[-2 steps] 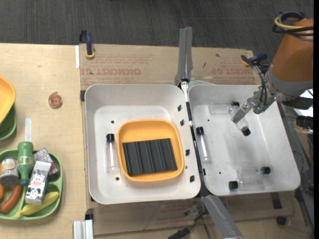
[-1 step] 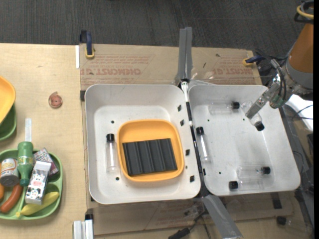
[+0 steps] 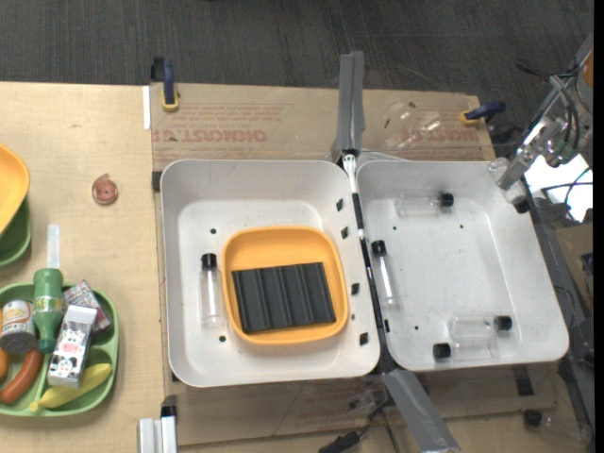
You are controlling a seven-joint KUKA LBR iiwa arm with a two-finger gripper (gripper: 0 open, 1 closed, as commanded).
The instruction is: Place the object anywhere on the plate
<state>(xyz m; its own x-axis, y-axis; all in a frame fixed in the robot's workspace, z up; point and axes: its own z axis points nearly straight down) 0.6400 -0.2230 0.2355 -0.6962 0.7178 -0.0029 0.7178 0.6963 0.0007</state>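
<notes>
An orange square plate (image 3: 283,241) lies in the left white bin (image 3: 189,196). A dark grey ribbed rectangular object (image 3: 283,296) rests flat on the plate, covering most of its middle. My gripper (image 3: 514,173) hangs at the far right, over the upper right corner of the right bin (image 3: 528,281), well away from the plate and the object. Nothing shows between its tips.
Clear tubes with black caps lie in the right bin (image 3: 477,333) and beside the plate (image 3: 209,286). A green tray of toy food (image 3: 99,376) and an orange bowl (image 3: 9,192) sit at the left on the wooden bench. Clamps hold the cardboard at the back.
</notes>
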